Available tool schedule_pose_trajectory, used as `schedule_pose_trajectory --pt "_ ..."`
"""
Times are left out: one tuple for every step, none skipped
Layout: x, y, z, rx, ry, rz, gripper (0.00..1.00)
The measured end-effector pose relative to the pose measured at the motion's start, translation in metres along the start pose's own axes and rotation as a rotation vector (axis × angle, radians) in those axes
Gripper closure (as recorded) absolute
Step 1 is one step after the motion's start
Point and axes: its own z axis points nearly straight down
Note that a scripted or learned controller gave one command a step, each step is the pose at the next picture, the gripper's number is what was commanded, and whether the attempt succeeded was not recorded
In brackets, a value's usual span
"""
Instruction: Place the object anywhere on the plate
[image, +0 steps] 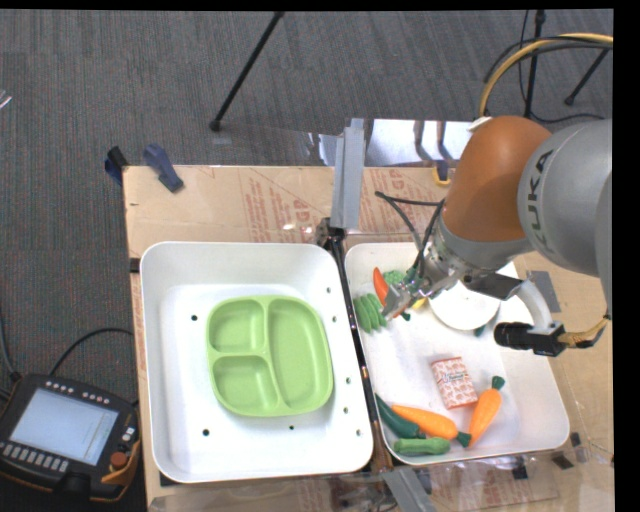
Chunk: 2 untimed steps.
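the grey arm (560, 190) with its orange band reaches in from three o'clock and shows the letters "kuka" on its housing. two white bins sit side by side on the bench. the left bin (170, 270) holds one green plate (268, 355) with three compartments, nothing lying in any of them. the right bin (545, 415) holds the toy food: one white disc (465, 310) at its twelve o'clock, partly under the arm; two orange carrots, one (484, 412) at four o'clock and one (425, 420) at six o'clock, tips near each other; one small pink box (454, 382) with print too small to read, near the middle; one green bean pod (368, 312) at ten o'clock against the bin wall; one dark green piece (420, 446) at six o'clock under the lower carrot. the gripper (403, 297) hangs at ten o'clock in the right bin, just beside the bean pod and a red-orange piece (380, 283). i cannot tell how the claw is set.
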Motion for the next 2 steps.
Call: schedule_pose_trajectory --pt "0.1204 0.0045 0.0003 -0.003 -0.001 -0.09 1.0" --pt "0.1181 0.0036 0.0004 -0.002 -0.003 -0.086 0.0"
